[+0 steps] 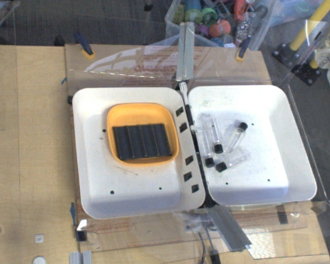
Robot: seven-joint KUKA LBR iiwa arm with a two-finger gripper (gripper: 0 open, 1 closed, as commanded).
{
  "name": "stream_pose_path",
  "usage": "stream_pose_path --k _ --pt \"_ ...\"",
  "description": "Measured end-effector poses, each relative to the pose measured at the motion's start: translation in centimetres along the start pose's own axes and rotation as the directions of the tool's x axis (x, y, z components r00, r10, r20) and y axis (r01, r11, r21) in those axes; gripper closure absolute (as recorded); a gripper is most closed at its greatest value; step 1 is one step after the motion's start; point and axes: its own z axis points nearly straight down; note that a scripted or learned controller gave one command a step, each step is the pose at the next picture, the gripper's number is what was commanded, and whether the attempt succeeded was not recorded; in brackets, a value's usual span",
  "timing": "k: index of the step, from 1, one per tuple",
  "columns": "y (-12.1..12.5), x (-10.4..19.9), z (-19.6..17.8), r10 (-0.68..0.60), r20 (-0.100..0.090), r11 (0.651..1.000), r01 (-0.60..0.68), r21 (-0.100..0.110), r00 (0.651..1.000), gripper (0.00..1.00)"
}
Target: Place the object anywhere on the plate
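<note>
An orange plate (116,116) sits in the left white bin (93,186), toward its back. A black ribbed rectangular block (142,141) lies flat on that plate, covering most of its middle. In the right white bin (275,169) lie several clear plastic vials with black caps (223,142), clustered near the bin's left side.
A clear tub of colourful toys (220,7) stands behind the bins. A metal divider bar (184,56) runs up from the seam between the bins. Black clips (188,159) line the seam. Bare wooden bench (27,147) lies to the left.
</note>
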Motion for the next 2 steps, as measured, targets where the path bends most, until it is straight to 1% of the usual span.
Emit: stream_pose_path --k 1,2 --pt "0.01 0.0 0.03 -0.325 0.001 0.946 0.325 -0.001 0.946 1.0" --pt "0.03 -0.02 0.04 -0.46 0.001 0.888 0.46 -0.002 0.888 1.0"
